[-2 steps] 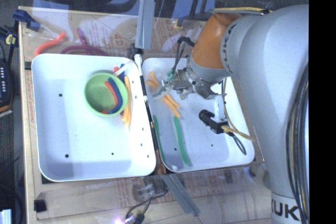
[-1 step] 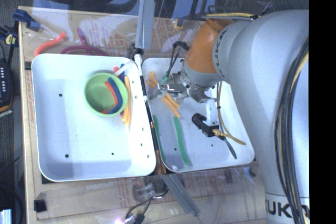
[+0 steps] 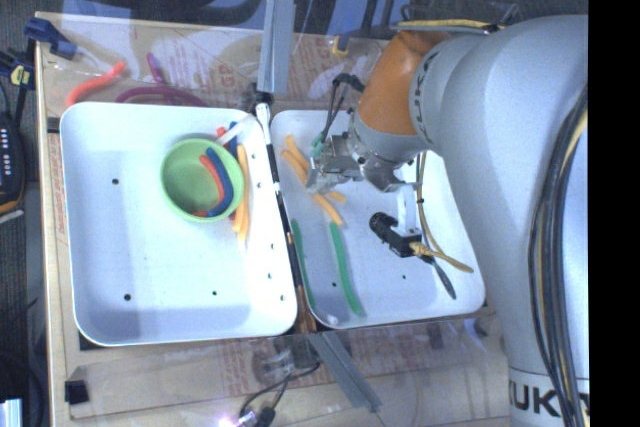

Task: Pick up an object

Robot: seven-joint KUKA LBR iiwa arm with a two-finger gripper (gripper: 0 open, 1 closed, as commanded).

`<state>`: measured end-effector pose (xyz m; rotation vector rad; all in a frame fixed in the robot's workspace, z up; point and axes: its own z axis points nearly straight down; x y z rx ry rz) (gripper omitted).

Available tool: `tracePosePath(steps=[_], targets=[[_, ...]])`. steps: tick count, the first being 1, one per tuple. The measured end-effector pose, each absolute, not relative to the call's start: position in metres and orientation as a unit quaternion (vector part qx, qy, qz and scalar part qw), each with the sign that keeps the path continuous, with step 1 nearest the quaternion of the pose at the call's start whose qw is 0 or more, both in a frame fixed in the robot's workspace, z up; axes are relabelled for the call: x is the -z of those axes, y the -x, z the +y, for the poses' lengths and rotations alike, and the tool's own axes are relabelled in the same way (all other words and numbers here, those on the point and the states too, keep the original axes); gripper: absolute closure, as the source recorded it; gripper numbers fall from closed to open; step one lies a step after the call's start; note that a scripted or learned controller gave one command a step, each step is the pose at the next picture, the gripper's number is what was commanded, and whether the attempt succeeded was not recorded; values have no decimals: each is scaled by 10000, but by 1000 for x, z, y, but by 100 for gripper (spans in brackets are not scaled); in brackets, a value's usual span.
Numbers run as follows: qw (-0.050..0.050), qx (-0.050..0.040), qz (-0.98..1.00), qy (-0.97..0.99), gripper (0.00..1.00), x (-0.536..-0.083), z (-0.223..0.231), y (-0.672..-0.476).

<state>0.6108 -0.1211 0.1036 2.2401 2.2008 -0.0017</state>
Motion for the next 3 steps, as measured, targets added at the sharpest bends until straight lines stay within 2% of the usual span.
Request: tracePosePath(steps=[1, 2, 3], targets=[[6, 6, 7008, -7133, 0, -104, -121, -611], [2, -3, 7016, -7126, 100, -114, -120, -611], [1, -1, 7017, -7125, 0, -113, -120, -611]])
